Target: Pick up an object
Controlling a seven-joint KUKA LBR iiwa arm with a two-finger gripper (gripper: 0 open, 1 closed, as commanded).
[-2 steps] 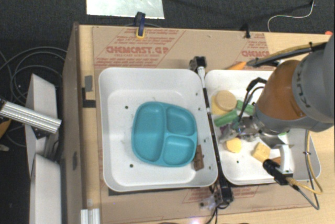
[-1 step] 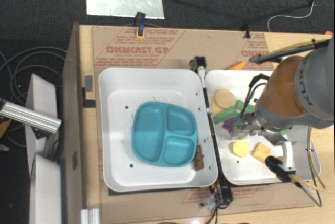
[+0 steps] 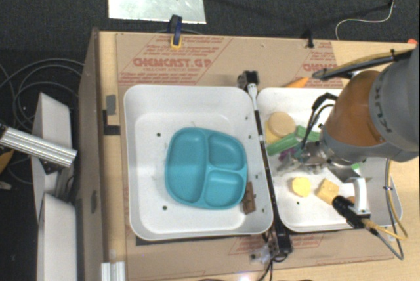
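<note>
While you watch the right bin, note these:
Objects: round tan disc [image 3: 282, 123], green block [image 3: 287, 140], yellow round piece [image 3: 301, 186] and tan chunk [image 3: 327, 190] lie in the right white bin [image 3: 289, 220];
Gripper [image 3: 308, 156]: low among them; grip state you cannot tell;
Left white bin [image 3: 141, 142]: holds a teal divided plate [image 3: 207, 168].

Two shallow white plastic bins are sitting side by side: the left bin [image 3: 141, 142] is holding one teal divided plate [image 3: 207, 168]; the right bin [image 3: 308, 217] is showing one tan disc [image 3: 282, 123], one green block [image 3: 287, 140], and two yellow pieces [image 3: 302, 186] [image 3: 327, 190].
</note>
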